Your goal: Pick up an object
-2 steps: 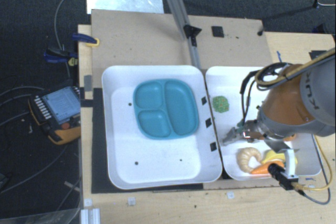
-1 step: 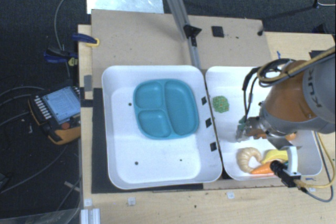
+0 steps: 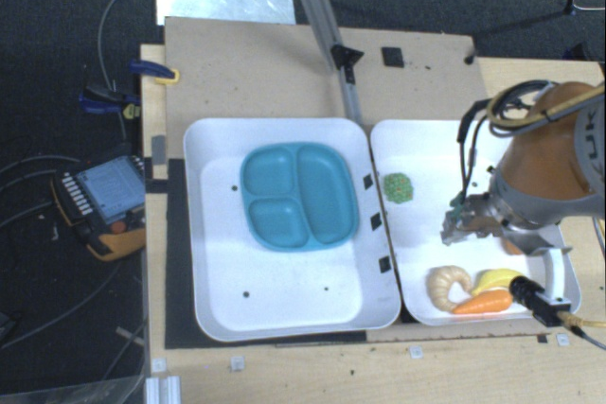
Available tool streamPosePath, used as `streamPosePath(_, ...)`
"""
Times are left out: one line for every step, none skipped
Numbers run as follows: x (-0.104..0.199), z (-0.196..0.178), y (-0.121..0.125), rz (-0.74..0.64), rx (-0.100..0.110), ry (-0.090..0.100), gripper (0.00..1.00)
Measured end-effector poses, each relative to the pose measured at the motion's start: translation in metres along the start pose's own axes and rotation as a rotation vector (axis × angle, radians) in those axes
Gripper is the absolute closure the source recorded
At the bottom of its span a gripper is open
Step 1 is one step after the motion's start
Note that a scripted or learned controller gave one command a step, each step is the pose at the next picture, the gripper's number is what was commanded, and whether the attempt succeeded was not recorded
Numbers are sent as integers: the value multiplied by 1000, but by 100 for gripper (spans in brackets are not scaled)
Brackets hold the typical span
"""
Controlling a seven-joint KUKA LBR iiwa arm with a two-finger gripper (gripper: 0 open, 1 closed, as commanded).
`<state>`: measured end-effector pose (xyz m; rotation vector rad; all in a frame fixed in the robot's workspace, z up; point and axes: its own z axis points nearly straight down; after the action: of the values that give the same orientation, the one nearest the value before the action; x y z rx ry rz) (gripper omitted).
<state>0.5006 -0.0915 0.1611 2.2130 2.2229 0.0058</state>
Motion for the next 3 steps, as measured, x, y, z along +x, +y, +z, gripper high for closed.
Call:
streamPosePath(0,-50,2,-1,-1,0,100)
streamPosePath(38,-55,23,-5,2,2,100)
streamPosePath(80,-60,54,-5,2,3,100)
